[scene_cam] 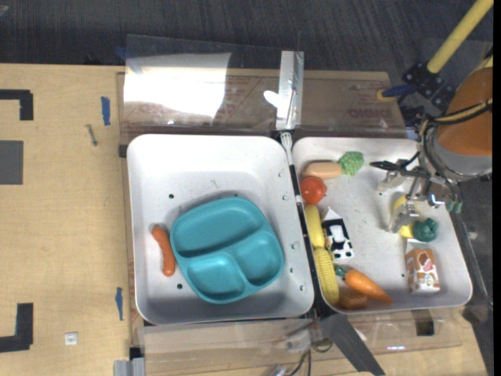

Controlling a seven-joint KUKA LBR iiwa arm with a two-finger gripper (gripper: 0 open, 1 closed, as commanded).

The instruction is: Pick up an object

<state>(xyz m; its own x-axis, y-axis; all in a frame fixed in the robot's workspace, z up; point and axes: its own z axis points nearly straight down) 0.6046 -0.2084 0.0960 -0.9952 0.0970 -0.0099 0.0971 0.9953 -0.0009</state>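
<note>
The hand (409,203) hangs low in the right bin (462,284), at its 2 o'clock side, over a small yellow-and-green toy (416,227); its grip I cannot tell.

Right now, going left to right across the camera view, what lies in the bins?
Sausage → teal plate → tomato → cow → carrot → gripper → juice box.

Two white bins (149,163); one teal plate (227,249); two carrots (365,284).
</note>
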